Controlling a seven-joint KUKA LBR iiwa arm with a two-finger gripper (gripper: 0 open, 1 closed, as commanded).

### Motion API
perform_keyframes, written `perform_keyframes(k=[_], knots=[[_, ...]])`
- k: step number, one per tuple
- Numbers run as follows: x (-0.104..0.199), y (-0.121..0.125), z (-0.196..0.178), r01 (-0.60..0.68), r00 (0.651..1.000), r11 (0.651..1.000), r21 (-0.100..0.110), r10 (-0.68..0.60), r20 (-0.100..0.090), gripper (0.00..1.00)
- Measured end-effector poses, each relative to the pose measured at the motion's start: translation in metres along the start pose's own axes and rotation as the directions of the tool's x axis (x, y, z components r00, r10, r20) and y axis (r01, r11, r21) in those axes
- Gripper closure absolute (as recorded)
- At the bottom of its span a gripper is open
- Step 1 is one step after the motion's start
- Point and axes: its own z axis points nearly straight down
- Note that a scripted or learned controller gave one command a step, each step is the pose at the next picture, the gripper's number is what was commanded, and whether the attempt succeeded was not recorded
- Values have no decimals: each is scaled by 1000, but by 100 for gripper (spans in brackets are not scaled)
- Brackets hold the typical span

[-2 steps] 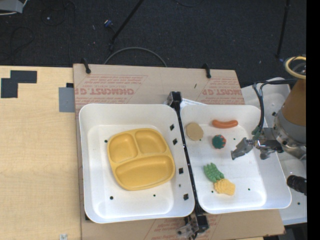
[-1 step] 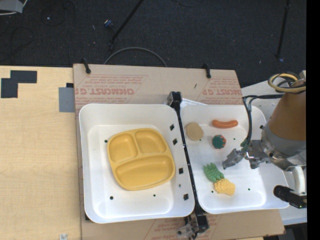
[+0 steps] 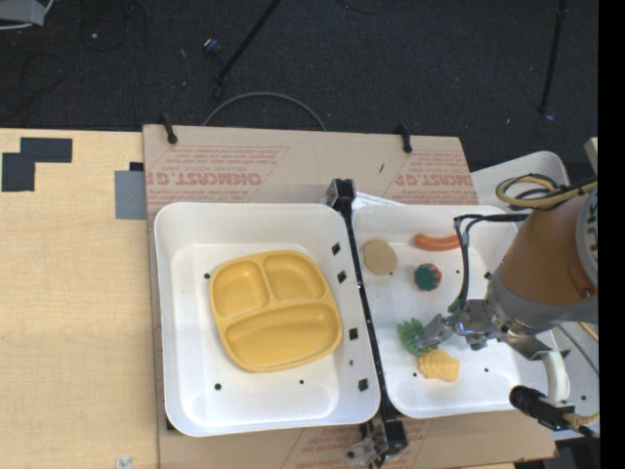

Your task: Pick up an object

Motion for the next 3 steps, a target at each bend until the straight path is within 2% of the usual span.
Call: perform_keyframes(k=[1,2,3], knots=[[0,2,30,-1,1000,1000,-11,1,2,0],[1,4,16,-3,1000,1000,-16,3,-1,100],[-6,10,-43,1,1000,1000,-13,-1,5,100]])
